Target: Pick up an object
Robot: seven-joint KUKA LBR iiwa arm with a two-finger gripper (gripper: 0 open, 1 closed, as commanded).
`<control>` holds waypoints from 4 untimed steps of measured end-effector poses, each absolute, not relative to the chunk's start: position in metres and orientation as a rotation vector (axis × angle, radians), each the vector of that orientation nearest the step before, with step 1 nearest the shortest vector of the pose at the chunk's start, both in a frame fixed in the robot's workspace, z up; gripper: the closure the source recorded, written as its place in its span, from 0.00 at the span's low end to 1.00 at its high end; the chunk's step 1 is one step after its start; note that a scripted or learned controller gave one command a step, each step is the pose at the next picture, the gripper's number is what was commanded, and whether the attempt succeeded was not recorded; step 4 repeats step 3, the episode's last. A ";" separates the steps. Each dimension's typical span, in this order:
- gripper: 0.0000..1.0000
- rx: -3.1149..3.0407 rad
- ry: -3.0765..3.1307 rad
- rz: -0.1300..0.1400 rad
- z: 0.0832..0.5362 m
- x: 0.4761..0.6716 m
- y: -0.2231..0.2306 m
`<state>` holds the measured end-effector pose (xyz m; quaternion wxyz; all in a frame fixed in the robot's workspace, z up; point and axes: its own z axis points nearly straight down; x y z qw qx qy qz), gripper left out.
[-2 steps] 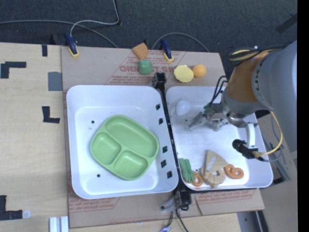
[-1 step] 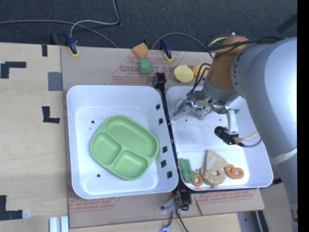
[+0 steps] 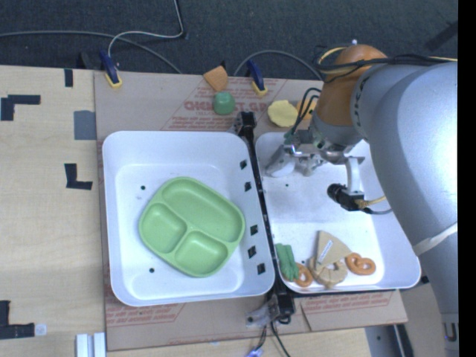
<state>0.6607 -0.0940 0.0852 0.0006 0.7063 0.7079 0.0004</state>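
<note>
Two bins sit side by side, and you cannot see much of the right bin point(image 3: 387, 274) because the arm point(image 3: 416, 140) covers its upper right part. The gripper point(image 3: 297, 157) hangs over that bin's upper left corner; its tip is small and blurred, so you cannot tell how it is set or whether anything is in it. A black cable end point(image 3: 343, 195) dangles just below it.

Both bins rest on brown cardboard point(image 3: 149, 110) atop a pale wooden bench point(image 3: 44, 222), with dark carpet point(image 3: 223, 6) along the top of the frame.

Along the right bin's lower edge lie a green stick point(image 3: 285, 259), an orange ring point(image 3: 303, 276), a tan wedge point(image 3: 329, 257) and an orange pretzel point(image 3: 361, 264), close together. The left bin point(image 3: 126, 151) holds a smooth green tray point(image 3: 192, 225) with three compartments. Beyond the bins, at upper centre, sit an orange block point(image 3: 216, 77), a green ball point(image 3: 223, 103) and a yellow lump point(image 3: 282, 113).
</note>
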 end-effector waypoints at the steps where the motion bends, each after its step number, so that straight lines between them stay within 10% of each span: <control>1: 0.00 2.218 2.224 -0.001 0.085 0.667 -0.094; 2: 0.00 2.218 2.223 -0.001 0.085 0.669 -0.099; 3: 1.00 2.216 2.223 -0.001 0.096 0.669 -0.099; 4: 1.00 2.216 2.223 -0.001 0.096 0.669 -0.099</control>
